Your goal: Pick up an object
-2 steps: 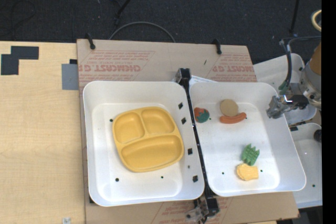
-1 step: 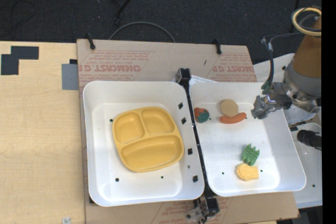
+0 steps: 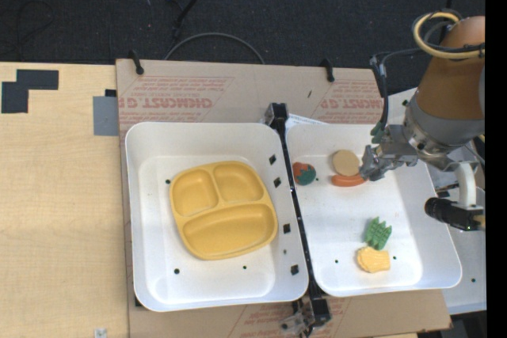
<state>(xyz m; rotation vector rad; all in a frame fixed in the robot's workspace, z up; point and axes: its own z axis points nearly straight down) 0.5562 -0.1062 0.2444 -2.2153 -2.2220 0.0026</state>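
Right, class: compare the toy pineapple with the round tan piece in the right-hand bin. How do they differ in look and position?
The pineapple is yellow with a spiky green top; the tan piece is one plain colour and round. The pineapple lies alone near the front of the right bin, well away from the gripper; the tan piece lies further back, close beside the gripper and next to an orange piece. Both are small toy foods in the same bin.

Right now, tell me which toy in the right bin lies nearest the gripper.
The orange carrot, lying flat just left of the gripper. The tan disc sits a little farther left, the red-green toy by the divider, the pineapple toward the front.
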